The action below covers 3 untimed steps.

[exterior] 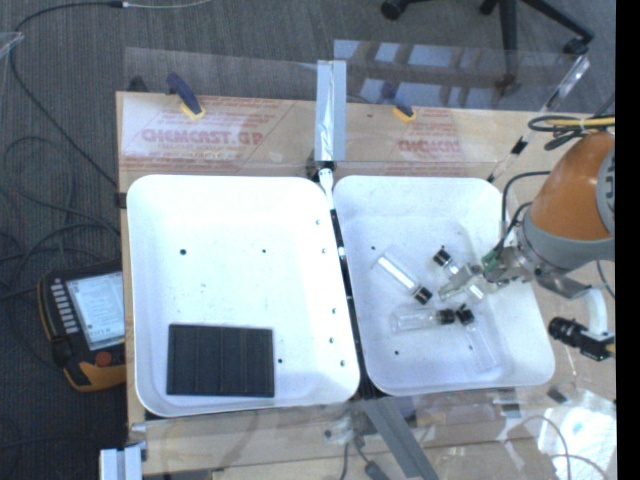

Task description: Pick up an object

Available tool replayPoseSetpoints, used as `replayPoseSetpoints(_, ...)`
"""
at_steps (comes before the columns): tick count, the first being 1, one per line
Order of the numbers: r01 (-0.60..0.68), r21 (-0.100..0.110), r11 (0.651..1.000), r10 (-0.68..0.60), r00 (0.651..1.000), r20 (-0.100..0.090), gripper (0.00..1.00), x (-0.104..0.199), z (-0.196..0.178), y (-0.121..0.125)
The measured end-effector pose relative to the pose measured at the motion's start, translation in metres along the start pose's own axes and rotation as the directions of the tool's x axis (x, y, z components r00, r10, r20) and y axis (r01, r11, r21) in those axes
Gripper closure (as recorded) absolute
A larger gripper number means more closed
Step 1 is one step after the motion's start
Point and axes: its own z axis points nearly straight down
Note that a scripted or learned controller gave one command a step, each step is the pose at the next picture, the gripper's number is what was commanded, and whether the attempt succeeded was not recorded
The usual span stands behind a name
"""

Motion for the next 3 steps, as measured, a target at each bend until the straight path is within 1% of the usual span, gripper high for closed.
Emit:
replayPoseSetpoints(1, 0.033, -0.008, 0.999, -0.032, 0.999, 0.018, 0.0, 0.035, 0.012, -0.002)
replayPoseSetpoints(2, 0.143, -0.008, 0.99, -0.142, 0.99, 0.005, 0.0, -0.01, 0.011, 0.056)
replayPoseSetpoints(3, 0.272, -0.011, 0.962, -0.272, 0.962, 0.013, 0.0, -0.004, 0.01, -0.001)
